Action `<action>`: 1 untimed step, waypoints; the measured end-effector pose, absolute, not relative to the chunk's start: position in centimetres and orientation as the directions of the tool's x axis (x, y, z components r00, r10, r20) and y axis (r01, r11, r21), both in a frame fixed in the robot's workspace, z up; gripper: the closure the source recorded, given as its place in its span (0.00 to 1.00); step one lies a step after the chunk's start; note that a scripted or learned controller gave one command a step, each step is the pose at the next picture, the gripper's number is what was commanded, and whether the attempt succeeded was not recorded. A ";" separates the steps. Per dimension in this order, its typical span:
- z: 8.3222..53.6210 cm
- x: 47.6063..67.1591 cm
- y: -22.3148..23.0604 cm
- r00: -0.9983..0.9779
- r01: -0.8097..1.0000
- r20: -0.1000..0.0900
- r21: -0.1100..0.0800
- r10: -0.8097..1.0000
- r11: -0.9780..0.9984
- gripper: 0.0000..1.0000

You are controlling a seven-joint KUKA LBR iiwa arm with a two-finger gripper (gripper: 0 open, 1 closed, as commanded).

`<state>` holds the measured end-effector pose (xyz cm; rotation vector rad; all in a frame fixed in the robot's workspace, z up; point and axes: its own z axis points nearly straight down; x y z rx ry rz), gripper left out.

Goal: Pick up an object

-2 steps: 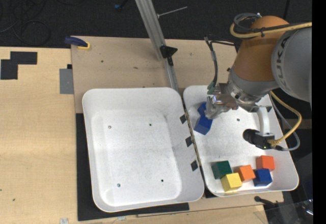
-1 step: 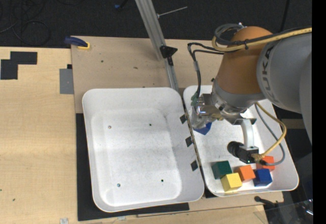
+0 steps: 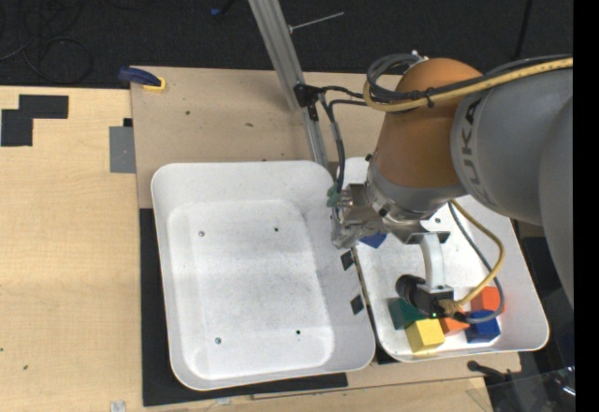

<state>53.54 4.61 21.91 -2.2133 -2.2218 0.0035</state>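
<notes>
The grey arm [image 3: 524, 139] comes in from the right edge of the frame and bends downward at the orange band [image 3: 426, 134], which bulges toward the camera in the upper right of centre. Below the band the wrist points steeply down, and the tool [image 3: 354, 230] sits low over the upper left corner of the right bin [image 3: 524, 307], just beside the rim it shares with the left bin [image 3: 243, 279]. The wrist hides the tip of the tool, so I cannot tell whether it is wide or narrow. A small blue piece [image 3: 373, 238] shows right against the tool's lower edge; whether it is gripped cannot be told.

The loose things lie together in the lower part of the right bin, toward the lower right of the frame and apart from the tool: a green block [image 3: 403, 313], a yellow block [image 3: 426, 333] touching it below, an orange piece [image 3: 456, 325] next to the yellow one, and a blue block [image 3: 483, 331] at the right end of the group.

A metal rail [image 3: 276, 36] leans from the top centre of the frame down behind the wrist. The wooden bench [image 3: 215, 110] carries both bins, and a blue and yellow clamp [image 3: 141, 77] lies at its upper left corner.
</notes>
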 end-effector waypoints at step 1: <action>22.2 52.6 8.8 -0.004 1.000 0.002 -0.006 1.000 0.004 1.00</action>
